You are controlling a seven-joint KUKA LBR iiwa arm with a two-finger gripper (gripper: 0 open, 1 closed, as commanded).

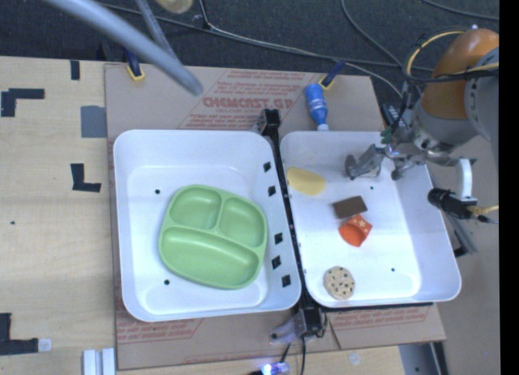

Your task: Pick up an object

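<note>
My gripper [379, 165] hangs over the back of the right bin [430, 284], its two grey fingers spread apart with nothing between them. In that bin lie a yellow oval piece [306, 180] near the left wall, a brown rectangular block [349, 206] in the middle, an orange-red piece [355, 230] just below it, and a chocolate-chip cookie [339, 282] near the front. The gripper stands to the right of the yellow piece and behind the brown block, apart from both.
The left bin [138, 162] holds a green divided plate [213, 235]. A blue clamp [316, 105] sits behind the right bin on the cardboard. Black clips line the wall between the bins. Cables run behind and to the right of the bench.
</note>
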